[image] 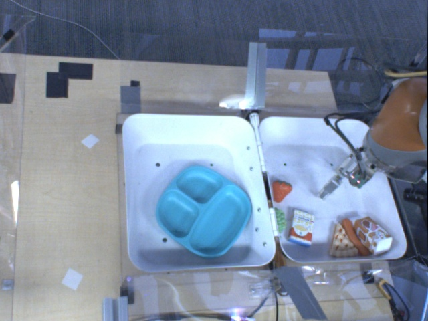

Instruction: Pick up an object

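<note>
My gripper [329, 189] hangs over the middle of the right bin [304, 142], reaching in from the right below the orange wrist band. It sits above bare bin floor, with nothing seen in it. To its left, by the divider, lies a red strawberry toy [281, 190]. A small carton [301, 226] stands below and left of the gripper, with a green piece [279, 219] beside it. A pizza slice [341, 241] and a red-and-white packet [372, 235] lie in the front right corner.
The left bin [144, 179] holds a blue divided plate [204, 209]. A metal post [257, 75] rises behind the bins where they meet. Black cables [341, 129] loop near the arm over the right bin's back.
</note>
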You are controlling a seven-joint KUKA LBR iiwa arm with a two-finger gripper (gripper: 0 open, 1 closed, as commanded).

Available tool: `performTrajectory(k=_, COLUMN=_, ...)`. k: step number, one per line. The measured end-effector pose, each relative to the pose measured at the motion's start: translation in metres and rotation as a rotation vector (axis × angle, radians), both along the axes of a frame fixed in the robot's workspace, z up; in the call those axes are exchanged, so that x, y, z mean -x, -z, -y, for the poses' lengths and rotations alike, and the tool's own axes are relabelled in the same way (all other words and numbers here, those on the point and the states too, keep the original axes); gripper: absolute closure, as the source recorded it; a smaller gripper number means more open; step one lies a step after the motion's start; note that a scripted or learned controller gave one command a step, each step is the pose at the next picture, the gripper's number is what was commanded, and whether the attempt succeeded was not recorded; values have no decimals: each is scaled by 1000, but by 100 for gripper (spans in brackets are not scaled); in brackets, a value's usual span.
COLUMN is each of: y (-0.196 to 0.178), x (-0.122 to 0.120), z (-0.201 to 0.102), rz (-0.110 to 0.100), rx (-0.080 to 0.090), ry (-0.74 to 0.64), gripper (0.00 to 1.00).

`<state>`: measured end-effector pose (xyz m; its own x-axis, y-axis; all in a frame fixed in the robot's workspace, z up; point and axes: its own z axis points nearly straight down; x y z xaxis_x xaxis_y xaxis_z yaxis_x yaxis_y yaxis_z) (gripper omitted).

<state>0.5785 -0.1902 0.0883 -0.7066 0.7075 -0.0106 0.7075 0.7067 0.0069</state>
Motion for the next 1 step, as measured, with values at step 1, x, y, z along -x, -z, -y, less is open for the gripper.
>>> performTrajectory(k=1, y=-36, x=15, z=-79, rz=-5, rx=-2, ry=-44, gripper=0)
